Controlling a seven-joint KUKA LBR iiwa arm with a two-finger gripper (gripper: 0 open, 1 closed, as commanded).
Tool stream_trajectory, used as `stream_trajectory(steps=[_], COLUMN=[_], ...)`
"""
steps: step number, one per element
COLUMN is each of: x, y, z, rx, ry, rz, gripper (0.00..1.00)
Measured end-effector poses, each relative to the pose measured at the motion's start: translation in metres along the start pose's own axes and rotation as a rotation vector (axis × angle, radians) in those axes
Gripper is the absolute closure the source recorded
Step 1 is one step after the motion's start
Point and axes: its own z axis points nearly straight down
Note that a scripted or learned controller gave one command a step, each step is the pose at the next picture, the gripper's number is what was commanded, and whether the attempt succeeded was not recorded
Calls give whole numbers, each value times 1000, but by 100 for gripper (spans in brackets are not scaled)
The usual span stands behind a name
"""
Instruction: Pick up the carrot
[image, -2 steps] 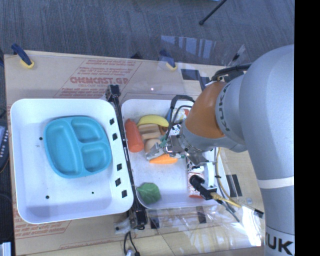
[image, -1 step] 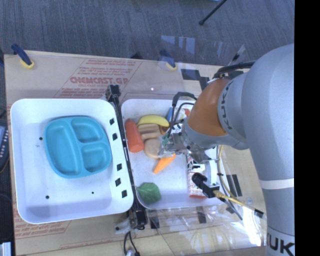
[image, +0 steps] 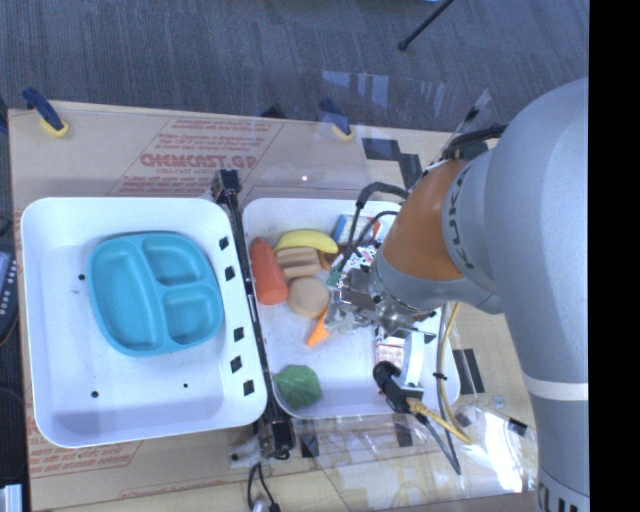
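Carrot (image: 318, 331) lies in the right bin (image: 440, 385), a small orange piece near the bin's middle, tilted, its upper end just under the hand (image: 345, 300). Hand sits right over it, low in the bin; whether it is open, closed or gripping the carrot I cannot tell, the wrist hides that part. Just above the carrot is a round tan piece (image: 308, 296), possibly a bread roll, touching a brown-and-tan sandwich-like item (image: 297, 262). Banana (image: 307, 241) lies beside that, toward the bin's far wall. A larger orange-red piece (image: 267, 272) lies along the left wall of the bin, close to the divider. Green leafy lump (image: 298, 384) sits in the near left corner, well apart from the carrot. Left bin (image: 50, 400) holds a blue divided tray (image: 155, 292) near its middle. Grey arm with orange band (image: 430, 235) comes in from the right over the worktop (image: 190, 150).
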Motion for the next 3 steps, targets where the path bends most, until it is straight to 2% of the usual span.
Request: stream_trajectory(steps=[1, 2, 3], x=[3, 34, 34], y=[-19, 52, 50], z=[64, -40, -38], rx=[3, -7, 0], ry=[4, 3, 2], rz=[-182, 36, 35], gripper=[100, 100, 0])
